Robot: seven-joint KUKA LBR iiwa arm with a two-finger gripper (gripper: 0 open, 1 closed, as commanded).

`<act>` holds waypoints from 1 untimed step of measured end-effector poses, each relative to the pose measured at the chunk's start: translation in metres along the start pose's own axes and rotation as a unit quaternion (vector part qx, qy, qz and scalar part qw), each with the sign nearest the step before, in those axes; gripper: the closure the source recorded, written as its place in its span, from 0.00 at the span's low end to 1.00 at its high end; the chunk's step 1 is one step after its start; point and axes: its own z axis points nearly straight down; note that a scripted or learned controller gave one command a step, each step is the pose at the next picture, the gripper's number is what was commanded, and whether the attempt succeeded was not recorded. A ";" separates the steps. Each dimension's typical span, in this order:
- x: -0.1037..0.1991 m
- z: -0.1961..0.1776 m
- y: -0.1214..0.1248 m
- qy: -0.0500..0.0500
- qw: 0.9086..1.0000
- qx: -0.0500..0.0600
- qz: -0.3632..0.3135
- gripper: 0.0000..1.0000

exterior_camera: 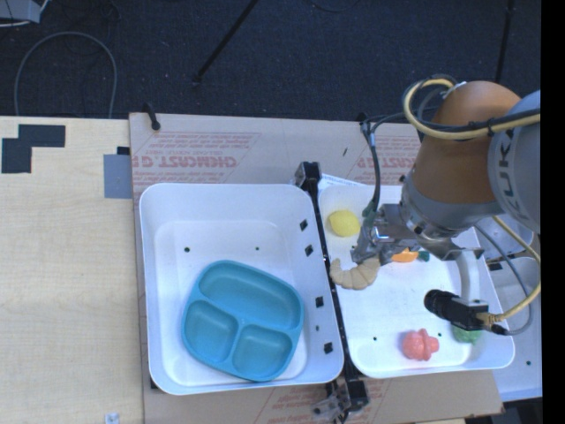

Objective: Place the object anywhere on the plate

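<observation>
A blue plate (242,320) with three compartments lies in the left white bin (168,210). In the right white bin (388,360) a tan croissant-shaped object (355,276) rests near the left wall. My gripper (372,249) hangs directly over the croissant's upper end, close to it or touching it. The arm's orange band and grey wrist hide the bin's back right part.
A yellow lemon-like ball (343,223) lies just behind the gripper. A small orange piece (404,256) sits to its right, a pink toy (419,344) near the front, and a green piece (467,332) by a black cable plug. A black divider (322,281) separates the bins.
</observation>
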 end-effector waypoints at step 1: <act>0.063 0.006 0.001 0.000 1.000 0.000 -0.001 1.00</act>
